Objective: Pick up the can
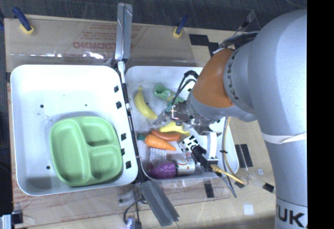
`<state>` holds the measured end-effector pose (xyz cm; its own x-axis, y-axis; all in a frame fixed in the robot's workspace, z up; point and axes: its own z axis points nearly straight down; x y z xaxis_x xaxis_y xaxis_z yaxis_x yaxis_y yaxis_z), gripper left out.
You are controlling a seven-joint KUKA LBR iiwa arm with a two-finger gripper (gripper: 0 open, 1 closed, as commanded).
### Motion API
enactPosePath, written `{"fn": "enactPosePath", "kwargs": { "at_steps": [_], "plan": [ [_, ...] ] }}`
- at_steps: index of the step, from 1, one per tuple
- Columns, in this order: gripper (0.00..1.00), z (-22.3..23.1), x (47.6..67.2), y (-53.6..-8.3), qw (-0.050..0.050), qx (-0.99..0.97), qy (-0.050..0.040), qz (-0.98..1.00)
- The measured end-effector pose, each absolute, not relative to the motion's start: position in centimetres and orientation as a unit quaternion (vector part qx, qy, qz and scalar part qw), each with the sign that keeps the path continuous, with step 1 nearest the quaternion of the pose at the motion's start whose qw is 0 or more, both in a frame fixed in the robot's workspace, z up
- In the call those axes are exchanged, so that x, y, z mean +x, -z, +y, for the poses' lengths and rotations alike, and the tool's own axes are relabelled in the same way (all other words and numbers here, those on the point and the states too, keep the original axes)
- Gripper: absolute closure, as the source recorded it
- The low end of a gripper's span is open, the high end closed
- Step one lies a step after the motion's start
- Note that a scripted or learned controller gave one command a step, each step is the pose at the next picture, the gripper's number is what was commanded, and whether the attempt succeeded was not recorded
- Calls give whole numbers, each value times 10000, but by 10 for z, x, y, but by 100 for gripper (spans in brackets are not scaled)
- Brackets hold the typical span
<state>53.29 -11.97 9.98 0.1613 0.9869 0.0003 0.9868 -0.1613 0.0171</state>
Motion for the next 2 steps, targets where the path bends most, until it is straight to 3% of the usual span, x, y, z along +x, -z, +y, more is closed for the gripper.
{"fn": "enactPosePath", "kwargs": {
  "at_steps": [1,2],
  "plan": [
    [0,-164,658,-158,-1,7397,-1,6730],
    [0,-150,615,-91,-17,7405,9,6720]
  ]
}}
